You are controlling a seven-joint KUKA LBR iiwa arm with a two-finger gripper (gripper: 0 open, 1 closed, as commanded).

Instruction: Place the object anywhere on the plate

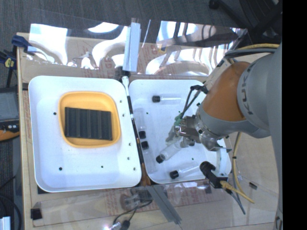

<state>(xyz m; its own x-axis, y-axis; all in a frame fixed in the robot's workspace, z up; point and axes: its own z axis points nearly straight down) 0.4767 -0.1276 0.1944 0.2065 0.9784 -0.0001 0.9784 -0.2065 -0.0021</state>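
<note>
One arm (240,99) bent low over right bin (158,92), tool (178,137) above tube (168,153)

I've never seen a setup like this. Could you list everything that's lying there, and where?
Bins: two, white, side by side on the bench.
Plate: one, yellow rim with a dark ribbed centre, in the left bin.
Tubes: about six, clear with black caps, in the right bin: one near the top, some along its left wall, others near the bottom.
Clear panels: behind the bins, reflecting light.
Arm: one, grey with an orange band, reaching in from the right.
Gripper: one, low over the right bin, above a tube.
</note>
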